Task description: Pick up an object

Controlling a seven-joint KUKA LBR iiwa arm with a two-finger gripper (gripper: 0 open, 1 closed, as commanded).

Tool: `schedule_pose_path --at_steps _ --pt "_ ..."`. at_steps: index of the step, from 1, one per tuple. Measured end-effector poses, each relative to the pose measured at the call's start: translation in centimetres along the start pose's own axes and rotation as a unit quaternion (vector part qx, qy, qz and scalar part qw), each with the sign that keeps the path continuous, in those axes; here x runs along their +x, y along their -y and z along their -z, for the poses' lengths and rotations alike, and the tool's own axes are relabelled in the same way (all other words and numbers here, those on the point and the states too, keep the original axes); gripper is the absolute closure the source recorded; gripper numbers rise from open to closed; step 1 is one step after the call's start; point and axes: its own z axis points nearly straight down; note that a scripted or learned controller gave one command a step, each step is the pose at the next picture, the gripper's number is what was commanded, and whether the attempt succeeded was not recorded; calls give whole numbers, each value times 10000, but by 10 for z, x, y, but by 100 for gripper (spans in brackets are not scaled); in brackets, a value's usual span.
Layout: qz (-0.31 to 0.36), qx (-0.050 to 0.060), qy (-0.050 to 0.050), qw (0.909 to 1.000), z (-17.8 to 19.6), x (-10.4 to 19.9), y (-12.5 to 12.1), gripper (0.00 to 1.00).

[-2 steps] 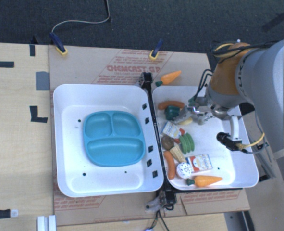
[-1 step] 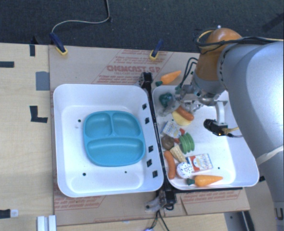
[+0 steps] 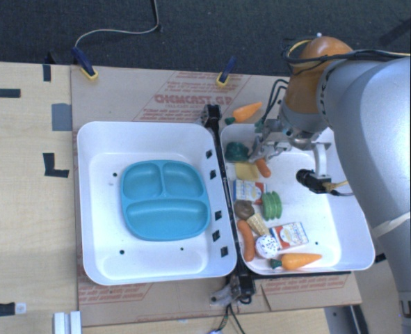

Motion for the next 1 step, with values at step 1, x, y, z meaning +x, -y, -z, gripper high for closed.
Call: schedule_pose_path --at_steps 1 --pt "-2 -122 -53 9999 91 50 48 100"
